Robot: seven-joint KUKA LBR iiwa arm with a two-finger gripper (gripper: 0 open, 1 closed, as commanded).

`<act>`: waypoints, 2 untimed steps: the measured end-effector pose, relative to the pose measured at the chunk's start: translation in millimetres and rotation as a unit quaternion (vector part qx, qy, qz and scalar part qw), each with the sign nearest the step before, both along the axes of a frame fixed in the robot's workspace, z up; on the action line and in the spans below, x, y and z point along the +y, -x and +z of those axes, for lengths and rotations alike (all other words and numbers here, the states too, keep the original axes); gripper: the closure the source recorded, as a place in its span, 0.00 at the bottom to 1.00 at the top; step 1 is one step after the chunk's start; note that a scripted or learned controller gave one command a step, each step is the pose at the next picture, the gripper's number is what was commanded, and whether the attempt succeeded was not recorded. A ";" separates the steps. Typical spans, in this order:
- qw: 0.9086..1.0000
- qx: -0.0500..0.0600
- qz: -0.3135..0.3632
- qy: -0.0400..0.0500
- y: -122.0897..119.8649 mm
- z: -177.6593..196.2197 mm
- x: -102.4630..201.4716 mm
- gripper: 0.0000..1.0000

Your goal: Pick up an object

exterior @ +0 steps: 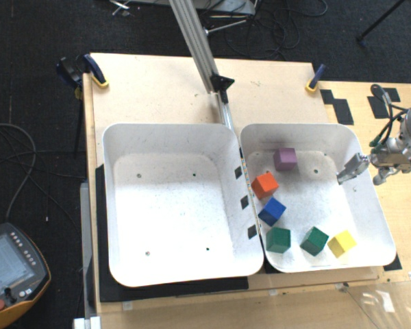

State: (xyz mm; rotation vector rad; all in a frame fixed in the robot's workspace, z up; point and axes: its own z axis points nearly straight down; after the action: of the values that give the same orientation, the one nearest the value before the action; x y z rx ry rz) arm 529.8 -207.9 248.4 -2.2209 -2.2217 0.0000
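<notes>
Several small cubes lie in the right bin (370,214). A purple cube (285,158) sits near the back, with an orange cube (264,184) and a blue cube (272,211) along the left wall. Along the front are a dark green cube (278,240), a lighter green cube (314,240) and a yellow cube (342,243). My gripper (365,174) hangs over the bin's right rim, open, with nothing between its fingers. It is well to the right of the purple cube and above the yellow one.
The left bin (116,204) stands beside the right one, their walls touching in the middle. A slanted metal rail (195,36) runs down to the bins' back junction. Clamps (96,70) grip the bench's back corners. A teach pendant (14,273) lies at the lower left.
</notes>
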 end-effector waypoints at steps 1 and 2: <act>1.000 0.003 0.003 -0.001 -59.5 -96.8 42.5 0.00; 1.000 -0.002 0.005 -0.001 -116.0 -119.4 107.9 0.00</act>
State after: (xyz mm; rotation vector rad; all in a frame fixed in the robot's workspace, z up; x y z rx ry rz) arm 645.8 -100.0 129.0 -2.2119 -2.2328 -0.0062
